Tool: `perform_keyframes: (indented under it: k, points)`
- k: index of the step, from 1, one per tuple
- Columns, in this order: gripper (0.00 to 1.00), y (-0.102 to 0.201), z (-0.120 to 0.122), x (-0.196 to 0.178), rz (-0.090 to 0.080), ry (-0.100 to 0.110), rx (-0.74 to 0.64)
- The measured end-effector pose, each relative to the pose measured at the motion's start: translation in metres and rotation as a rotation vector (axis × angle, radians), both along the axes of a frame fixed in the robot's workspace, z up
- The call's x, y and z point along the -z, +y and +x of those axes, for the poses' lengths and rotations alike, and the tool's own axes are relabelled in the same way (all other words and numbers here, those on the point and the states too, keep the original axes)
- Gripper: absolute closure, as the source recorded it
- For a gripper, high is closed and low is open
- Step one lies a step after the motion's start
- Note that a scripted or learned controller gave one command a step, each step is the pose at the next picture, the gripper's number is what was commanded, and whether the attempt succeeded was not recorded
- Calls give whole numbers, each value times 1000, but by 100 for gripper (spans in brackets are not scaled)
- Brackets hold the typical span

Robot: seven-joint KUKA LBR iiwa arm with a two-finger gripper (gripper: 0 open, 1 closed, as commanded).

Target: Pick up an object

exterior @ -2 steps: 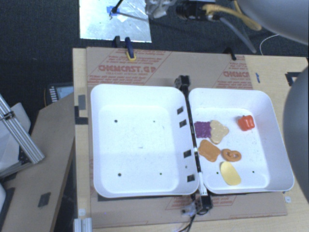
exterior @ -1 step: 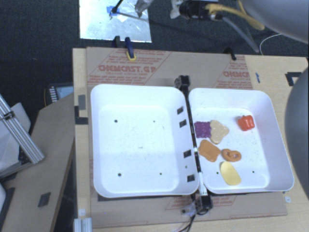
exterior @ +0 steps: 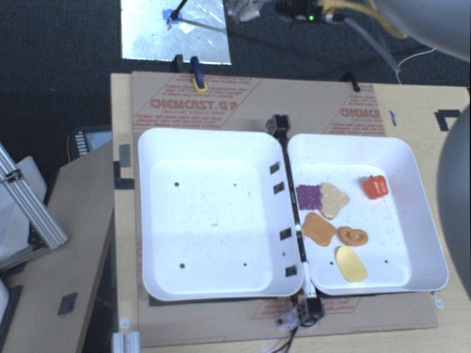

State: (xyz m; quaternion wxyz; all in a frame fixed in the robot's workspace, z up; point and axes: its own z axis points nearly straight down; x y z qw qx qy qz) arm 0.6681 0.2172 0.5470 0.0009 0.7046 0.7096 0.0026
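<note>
**Resting in the right bin, six small pieces wait under a raised arm**

Lying nearest the camera in the right bin [exterior: 412, 197] is a pale yellow oval piece [exterior: 352, 263], close to the bin's front wall. Just behind it sit two orange-brown items: a larger flat orange piece [exterior: 319, 229] toward the divider, and a small ring-shaped pretzel [exterior: 353, 235] just beside it on the right. Farther back, a beige lumpy piece [exterior: 333, 200] rests next to a purple patch [exterior: 307, 195], the two touching or nearly so. Well apart from that cluster, toward the bin's right side, a red piece [exterior: 375, 187] sits alone.

The left bin [exterior: 210, 160] stands beside the right one, their inner walls meeting along a dark clipped seam. Both bins rest on a sheet of brown cardboard [exterior: 243, 101] printed with red lettering, spread over the table [exterior: 81, 219].

Beyond the cardboard, a shiny silver sheet [exterior: 147, 28] lies on the dark floor. The arm [exterior: 419, 9] shows as a blurred grey mass at the top right and along the right side, high above the bins; whether its fingers are open or closed cannot be told, and nothing from the bin can be seen held.
</note>
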Motion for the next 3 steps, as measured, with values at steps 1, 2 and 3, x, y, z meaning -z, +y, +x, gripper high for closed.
perform_keyframes:
  k: [1,2,3]
  points:
    - [100,0,0,-11,1,-2,-4]
    - [100,1,0,-22,1,-4,-7]
    - [100,1,0,-34,2,-6,-11]
